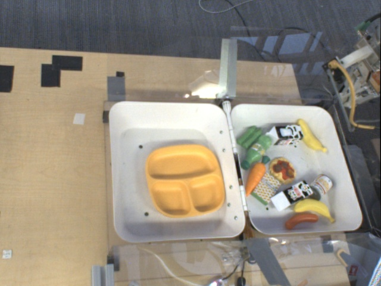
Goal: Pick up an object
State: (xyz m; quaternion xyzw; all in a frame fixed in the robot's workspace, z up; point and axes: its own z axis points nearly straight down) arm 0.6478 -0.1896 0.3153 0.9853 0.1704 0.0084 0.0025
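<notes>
The right bin point(339, 159) holds several toy foods. A green vegetable point(253, 142) lies at its left, with an orange carrot point(255, 178) just below it. One yellow banana point(312, 136) rests near the far right corner and a second banana point(314, 207) lies near the front. A red sausage point(300, 220) sits against the front wall. Two black-and-white cartons point(288, 134) point(294, 194), a small can point(322, 185), a round pizza-like piece point(282, 169) and a green patterned packet point(266, 188) fill the middle.
The left bin point(128, 159) holds a yellow divided tray point(184, 180). A metal post point(228, 70) stands behind the wall between the bins. Cables and hardware point(357, 64) sit at the far right, beyond the right bin.
</notes>
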